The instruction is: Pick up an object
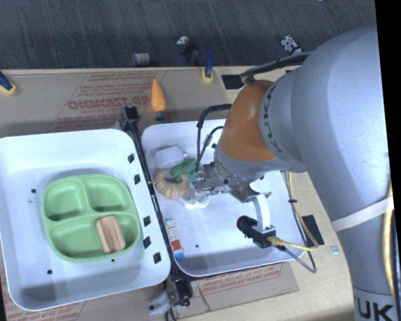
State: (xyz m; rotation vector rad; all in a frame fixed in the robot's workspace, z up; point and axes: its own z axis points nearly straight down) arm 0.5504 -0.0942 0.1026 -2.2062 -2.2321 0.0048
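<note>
Both white bins (28, 279) look like smooth, faintly glossy plastic; the green divided plate (64, 205) matt plastic; the block (109, 233) on it pale wood

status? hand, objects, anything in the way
Hand low in right bin, at the object cluster by the divider. Green piece, tan ring, white item bunched together. Nothing seen gripped. Left bin: green tray, wooden block.

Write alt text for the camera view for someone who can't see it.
A grey robot arm reaches into the right white bin, its end effector low among small objects. The left bin holds a green divided plate carrying a tan wooden block.
</note>
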